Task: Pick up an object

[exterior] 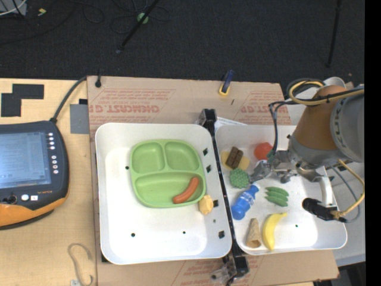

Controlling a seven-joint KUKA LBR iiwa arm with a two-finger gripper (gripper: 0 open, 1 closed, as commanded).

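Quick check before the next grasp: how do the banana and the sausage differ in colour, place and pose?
The banana is yellow; the sausage is orange-red. The banana lies on the floor of the right bin, beside a cone; the sausage lies inside the green divided plate in the left bin. The banana runs nearly up and down in the view and is curved; the sausage lies diagonally. Both are small, elongated toy foods lying flat.

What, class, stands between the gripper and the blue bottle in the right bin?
Nothing visible does. The gripper hangs just above and to the right of the blue bottle, with bare bin floor between them. The green broccoli piece lies close to the left and the green pea pods to the right.
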